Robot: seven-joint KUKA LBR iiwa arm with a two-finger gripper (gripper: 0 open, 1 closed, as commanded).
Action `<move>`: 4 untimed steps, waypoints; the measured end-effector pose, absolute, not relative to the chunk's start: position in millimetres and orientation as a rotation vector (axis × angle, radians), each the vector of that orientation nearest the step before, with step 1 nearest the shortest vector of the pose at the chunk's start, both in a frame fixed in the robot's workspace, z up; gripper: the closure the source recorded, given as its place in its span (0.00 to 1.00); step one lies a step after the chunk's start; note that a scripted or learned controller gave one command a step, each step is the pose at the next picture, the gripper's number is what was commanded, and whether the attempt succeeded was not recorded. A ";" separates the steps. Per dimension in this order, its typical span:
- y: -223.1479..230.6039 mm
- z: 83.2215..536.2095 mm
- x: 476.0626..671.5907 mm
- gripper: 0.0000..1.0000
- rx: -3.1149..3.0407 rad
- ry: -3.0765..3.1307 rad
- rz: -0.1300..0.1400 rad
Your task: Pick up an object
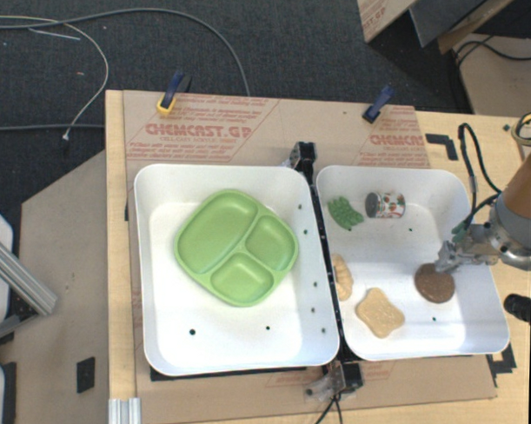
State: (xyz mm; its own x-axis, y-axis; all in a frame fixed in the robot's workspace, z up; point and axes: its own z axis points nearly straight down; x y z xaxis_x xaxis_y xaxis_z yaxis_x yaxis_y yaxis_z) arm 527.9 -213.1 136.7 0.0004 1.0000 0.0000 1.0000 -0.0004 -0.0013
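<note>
- Gripper low inside the right bin, fingers' state impossible to tell.
- Brown round object just below the gripper, touching or nearly.
- Tan biscuit left of it.

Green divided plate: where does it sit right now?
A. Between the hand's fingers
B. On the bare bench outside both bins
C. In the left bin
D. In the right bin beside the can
C. The green divided plate lies flat inside the left bin, apart from the small can and the brown pieces in the right bin, where the hand hovers.
</note>
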 end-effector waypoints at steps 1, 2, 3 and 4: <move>-217.3 183.9 538.1 1.00 -2.218 -2.221 0.002; -217.6 205.5 539.4 1.00 -2.219 -2.223 0.002; -169.7 195.9 545.4 1.00 -2.209 -2.221 0.003; -117.7 186.5 550.4 1.00 -2.207 -2.222 0.004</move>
State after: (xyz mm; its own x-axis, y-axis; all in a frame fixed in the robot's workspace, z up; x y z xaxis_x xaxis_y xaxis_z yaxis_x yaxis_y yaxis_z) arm 550.4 -117.7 186.5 -0.0065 1.0000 0.0048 0.9999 0.0065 -0.0088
